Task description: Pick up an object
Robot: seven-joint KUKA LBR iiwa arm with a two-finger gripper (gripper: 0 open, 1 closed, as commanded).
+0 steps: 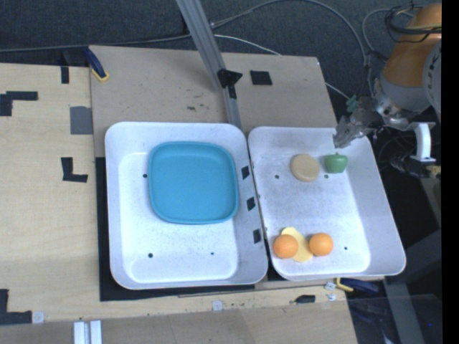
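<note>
The right white bin (pixel 358 206) holds a small green object (pixel 336 163) near its far right wall, with a tan round object (pixel 305 168) just left of it. Two orange balls (pixel 286 246) (pixel 320 244) lie near the front edge, and a pale yellow piece (pixel 296 244) rests between them. My gripper (pixel 345 134) hangs at the bin's far right corner, a little above and behind the green object. Nothing shows between its fingers.
The left white bin (pixel 125 206) carries a square blue plate (pixel 193 182). A slanted metal bar (pixel 211 49) runs down to the gap between the bins. Cables lie across the dark floor behind the bench and by the arm.
</note>
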